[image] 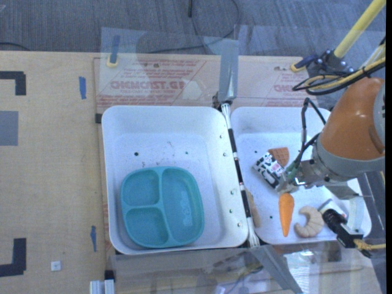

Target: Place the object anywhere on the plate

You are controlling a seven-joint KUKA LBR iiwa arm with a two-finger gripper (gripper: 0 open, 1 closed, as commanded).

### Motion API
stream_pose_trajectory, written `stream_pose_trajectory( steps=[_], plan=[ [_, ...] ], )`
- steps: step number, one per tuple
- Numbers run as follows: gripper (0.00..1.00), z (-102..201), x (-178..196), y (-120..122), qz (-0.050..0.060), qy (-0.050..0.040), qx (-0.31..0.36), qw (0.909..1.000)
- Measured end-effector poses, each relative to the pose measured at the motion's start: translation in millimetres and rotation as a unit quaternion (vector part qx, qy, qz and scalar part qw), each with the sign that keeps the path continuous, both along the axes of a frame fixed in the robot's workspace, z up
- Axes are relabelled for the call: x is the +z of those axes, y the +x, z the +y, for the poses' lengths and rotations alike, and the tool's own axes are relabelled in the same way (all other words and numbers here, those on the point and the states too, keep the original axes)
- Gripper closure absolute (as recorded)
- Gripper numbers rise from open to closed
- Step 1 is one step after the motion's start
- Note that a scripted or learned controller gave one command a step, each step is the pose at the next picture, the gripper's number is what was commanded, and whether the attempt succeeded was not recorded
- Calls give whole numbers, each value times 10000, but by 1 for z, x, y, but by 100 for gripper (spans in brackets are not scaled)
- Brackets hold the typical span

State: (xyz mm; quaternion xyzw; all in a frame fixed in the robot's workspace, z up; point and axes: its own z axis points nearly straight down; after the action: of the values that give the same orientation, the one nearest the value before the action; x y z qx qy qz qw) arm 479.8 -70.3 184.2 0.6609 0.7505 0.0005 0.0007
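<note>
At lower left of frame, left bin (116,127): holds a teal divided plate (162,207) with three compartments, nothing on it.
Right bin (245,127): holds four items at centre right of frame: an orange carrot (286,214), a tan croissant-shaped piece (309,221) just beside it at lower right, a black-and-white patterned item (267,168), and an orange-brown wedge (279,155) touching or just behind that item.
Arm: enters from the right edge, orange band above the wrist.
Gripper (289,181): low over the right bin, between the patterned item and the top of the carrot.
Finger state: cannot tell; the wrist hides the tips at this slant.
Object held: none visible between the fingers.
Task status: judged not yet begun; every candidate object lies in the right bin, well apart from the plate.
Risk 1: crowded items; closing here may nudge the carrot or catch two pieces at once.
Risk 2: a tapered carrot may slip out during transfer over the bin walls.
Risk 3: a release short of the plate drops the object on bare bin floor.
</note>
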Motion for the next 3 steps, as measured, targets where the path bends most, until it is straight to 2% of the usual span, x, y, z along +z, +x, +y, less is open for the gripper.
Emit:
stream_pose_trajectory(
  steps=[1, 2, 3],
  plan=[
    [100, 84, 68, 3, 8, 0, 81, 10000],
    [100, 142, 33, 42, -1, -2, 1262, 9920],
    [100, 243, -17, 88, -3, -1, 1697, 9855]
  ],
)
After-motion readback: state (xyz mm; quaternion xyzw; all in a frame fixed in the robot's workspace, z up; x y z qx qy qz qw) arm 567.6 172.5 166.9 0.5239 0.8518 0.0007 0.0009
